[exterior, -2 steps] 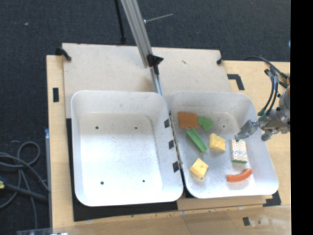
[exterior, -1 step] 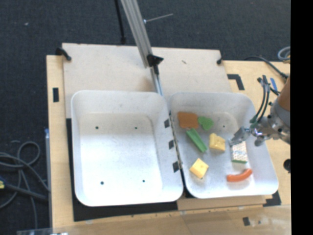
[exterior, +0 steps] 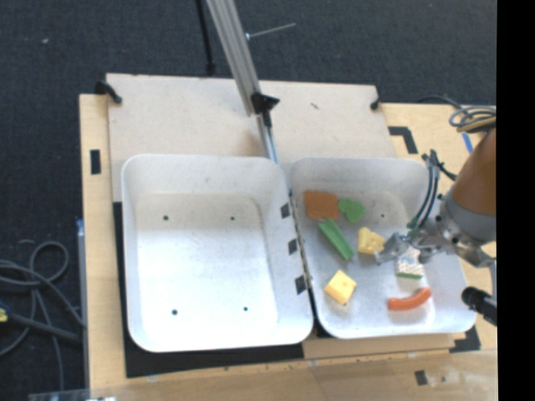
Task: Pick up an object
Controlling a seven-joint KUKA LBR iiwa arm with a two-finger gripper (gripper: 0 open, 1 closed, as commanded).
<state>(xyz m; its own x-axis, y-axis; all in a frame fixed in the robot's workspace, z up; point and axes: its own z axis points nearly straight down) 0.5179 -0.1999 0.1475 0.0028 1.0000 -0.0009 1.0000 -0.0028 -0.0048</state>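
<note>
Gripper [exterior: 409, 253] hangs low in the right bin [exterior: 393, 172], just above a small white piece [exterior: 410, 268]; whether it grips anything, I cannot tell. 2 yellow blocks [exterior: 340, 287] lie nearby.

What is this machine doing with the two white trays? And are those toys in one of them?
This is one photo, taken by a camera fixed above a bench and looking down at a slant. The grey and orange thing at the right is a robot arm. At its end is a gripper, a kind of metal hand for picking things up. It hangs over the right tray.

That tray holds small toy-like pieces: an orange-brown block, a green piece, a long green stick, two yellow chunks and a red-orange curved piece. A small white and green thing lies right under the gripper.

I can't tell whether it is holding anything. The left tray sits beside it.
</note>
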